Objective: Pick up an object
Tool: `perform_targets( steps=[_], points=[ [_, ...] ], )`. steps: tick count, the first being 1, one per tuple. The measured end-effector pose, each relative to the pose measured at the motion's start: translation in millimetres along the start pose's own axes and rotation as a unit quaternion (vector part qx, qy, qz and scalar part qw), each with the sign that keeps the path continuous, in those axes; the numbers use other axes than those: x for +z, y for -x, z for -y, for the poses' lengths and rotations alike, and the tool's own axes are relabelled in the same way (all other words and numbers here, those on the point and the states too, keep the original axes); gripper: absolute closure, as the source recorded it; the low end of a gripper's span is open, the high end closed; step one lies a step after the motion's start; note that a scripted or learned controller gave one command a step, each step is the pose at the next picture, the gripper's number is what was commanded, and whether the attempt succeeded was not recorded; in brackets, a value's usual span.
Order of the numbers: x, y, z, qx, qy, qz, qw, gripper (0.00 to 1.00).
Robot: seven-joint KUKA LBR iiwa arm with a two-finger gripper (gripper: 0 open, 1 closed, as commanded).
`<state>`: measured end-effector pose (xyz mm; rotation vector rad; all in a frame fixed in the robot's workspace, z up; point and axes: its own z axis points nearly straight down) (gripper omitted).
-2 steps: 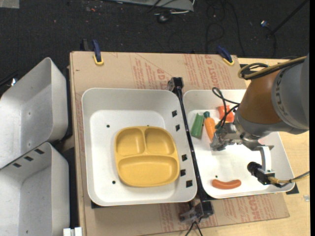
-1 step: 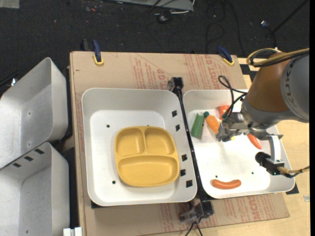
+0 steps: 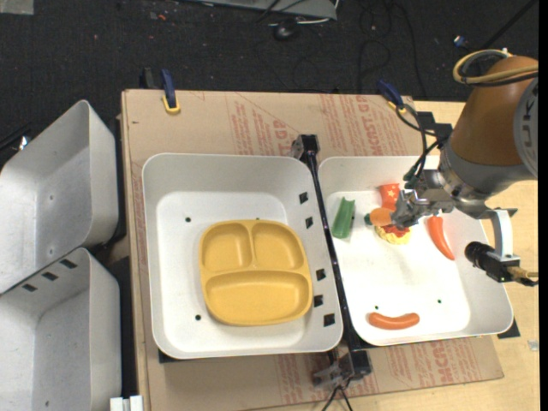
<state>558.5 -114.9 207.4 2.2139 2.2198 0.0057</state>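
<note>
The cluster of small toy foods (image 3: 392, 223) that you are watching is lying in the upper middle of the right bin (image 3: 479, 324), a yellow piece and an orange-red piece pressed together so closely that where one ends and the other begins is not resolving from this height. The gripper (image 3: 406, 215) is sitting directly on top of this cluster, and because the wrist is covering the contact, you cannot tell whether the claw is wide, narrow, or closed on anything. The arm (image 3: 490, 135) is reaching in from the right and bending down steeply, probably because the target is lying flat on the bin floor and is calling for a near-vertical approach. Just to the right of the cluster an orange carrot-like piece (image 3: 441, 238) is lying at a slant, close enough that it is risking a nudge if the gripper shifts sideways. To the left, a green piece (image 3: 343, 217) is resting near the wall between the bins, well clear of the gripper. Toward the near edge of the same bin an orange sausage-shaped piece (image 3: 394, 319) is lying alone, and it is looking like the easier pick, since nothing is crowding it. In the left bin (image 3: 163, 229) a yellow divided plate (image 3: 255, 272) is sitting flat in the middle, taking no part in this attempt.
</note>
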Motion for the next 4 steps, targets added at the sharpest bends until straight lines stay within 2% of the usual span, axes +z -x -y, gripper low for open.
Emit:
perform_targets(
  steps=[1,4],
  points=[
    [-26,0,-1,0.000,-0.002,0.000,1.0000,1.00],
    [-38,-176,-9,-0.003,-0.003,-0.002,1.0000,1.00]
  ],
)
